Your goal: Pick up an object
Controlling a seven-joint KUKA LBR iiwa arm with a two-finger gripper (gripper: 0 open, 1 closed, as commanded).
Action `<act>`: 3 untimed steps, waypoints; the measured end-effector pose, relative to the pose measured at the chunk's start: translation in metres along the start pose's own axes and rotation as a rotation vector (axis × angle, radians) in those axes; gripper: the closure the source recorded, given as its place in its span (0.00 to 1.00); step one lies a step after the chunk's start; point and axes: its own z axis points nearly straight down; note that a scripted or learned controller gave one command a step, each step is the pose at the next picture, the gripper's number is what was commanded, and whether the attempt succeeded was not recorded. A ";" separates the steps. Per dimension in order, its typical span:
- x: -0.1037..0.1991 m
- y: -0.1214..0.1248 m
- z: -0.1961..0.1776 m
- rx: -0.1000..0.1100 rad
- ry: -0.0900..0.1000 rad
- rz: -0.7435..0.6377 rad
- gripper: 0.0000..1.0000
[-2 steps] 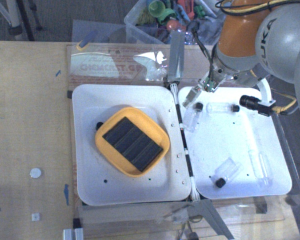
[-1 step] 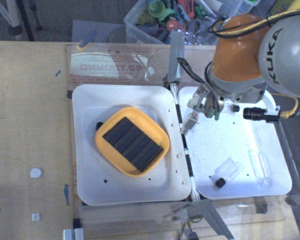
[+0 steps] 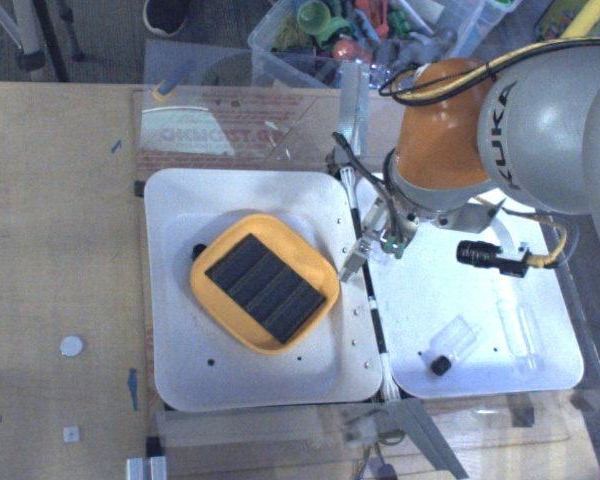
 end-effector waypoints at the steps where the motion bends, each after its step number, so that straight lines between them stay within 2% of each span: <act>1: 0.011 0.012 0.003 -0.008 0.016 -0.021 1.00; 2: 0.001 0.034 -0.033 0.001 0.017 0.738 1.00; 3: -0.010 -0.036 -0.097 0.008 0.018 1.189 1.00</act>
